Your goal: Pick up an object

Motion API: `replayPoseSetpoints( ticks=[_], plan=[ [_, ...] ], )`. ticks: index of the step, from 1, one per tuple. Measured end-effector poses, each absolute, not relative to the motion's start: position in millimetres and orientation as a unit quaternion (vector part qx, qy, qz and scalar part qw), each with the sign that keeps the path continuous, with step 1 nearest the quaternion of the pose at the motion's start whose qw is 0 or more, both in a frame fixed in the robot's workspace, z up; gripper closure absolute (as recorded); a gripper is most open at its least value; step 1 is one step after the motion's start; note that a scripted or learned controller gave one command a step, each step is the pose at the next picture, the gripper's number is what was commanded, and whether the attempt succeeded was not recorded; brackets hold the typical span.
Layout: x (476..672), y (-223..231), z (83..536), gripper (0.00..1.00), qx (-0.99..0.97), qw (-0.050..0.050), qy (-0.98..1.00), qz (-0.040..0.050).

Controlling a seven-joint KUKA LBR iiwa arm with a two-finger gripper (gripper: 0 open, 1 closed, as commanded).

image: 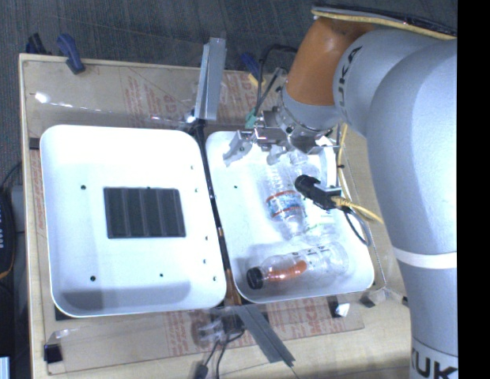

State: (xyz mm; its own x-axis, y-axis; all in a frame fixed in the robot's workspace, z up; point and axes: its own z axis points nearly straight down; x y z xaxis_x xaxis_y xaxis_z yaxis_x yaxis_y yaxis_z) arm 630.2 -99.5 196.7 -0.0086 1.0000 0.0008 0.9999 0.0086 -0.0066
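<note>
Dark carpet surrounds a wooden bench [111, 93] bearing two white bins. Taking the right bin [229, 235] as landmark: the left bin [71, 212] sits just beside it, a dark grille [145, 212] in its floor. Inside the right bin lie two clear bottles: one with a black cap [296, 265] along its near wall, another with a red label [286, 200] in its middle. The gripper [265, 144] hangs over its far end, near the second bottle; whether it is wide, narrow or holding anything cannot be told. The arm [387, 109] reaches above its right side.
</note>
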Motion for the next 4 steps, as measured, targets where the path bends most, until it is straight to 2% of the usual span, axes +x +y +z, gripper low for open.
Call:
replayPoseSetpoints(
  ticks=[1, 2, 3, 4],
  plan=[
    [580.9, -177, 98, 0.0, -0.685, 0.003, -0.728, 0.0019],
    [583.0, -209, 137, 0.0, -0.672, 0.001, -0.741, 0.0002],
    [590.5, -207, 92, 0.0, -0.623, 0.003, -0.782, 0.0004],
    [570.2, -211, 193, 0.0, -0.646, 0.0, -0.763, 0.0004]
  ],
)
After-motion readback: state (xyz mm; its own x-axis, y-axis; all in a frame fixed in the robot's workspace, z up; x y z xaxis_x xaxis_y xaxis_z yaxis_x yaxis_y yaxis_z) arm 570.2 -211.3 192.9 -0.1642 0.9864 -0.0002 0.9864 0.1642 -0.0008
